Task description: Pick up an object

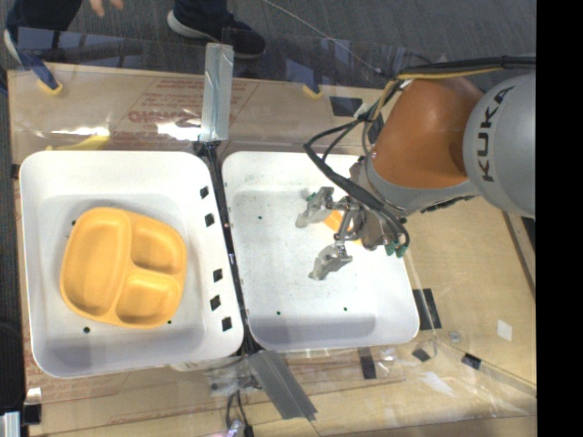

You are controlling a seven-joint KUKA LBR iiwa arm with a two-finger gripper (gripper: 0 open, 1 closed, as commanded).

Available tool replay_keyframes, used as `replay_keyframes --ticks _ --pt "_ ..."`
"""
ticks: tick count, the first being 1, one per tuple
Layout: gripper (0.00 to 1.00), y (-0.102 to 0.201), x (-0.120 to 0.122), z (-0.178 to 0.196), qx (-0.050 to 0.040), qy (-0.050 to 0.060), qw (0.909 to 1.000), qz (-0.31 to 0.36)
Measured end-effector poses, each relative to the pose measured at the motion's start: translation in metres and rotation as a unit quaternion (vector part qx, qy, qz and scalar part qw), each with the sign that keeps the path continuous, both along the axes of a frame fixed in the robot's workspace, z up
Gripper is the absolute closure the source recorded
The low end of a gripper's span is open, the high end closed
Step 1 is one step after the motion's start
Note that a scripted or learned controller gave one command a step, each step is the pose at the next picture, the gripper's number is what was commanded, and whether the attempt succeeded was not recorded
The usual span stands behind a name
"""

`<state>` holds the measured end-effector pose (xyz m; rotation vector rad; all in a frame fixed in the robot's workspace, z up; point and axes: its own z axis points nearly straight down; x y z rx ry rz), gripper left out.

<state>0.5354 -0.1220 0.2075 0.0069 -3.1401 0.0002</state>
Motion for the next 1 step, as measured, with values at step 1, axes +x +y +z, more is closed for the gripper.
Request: replay_keyframes --ticks 1 --pt "0.0 -0.0328 0.075 -0.1161 0.0 -0.002 0.9973 0.073"
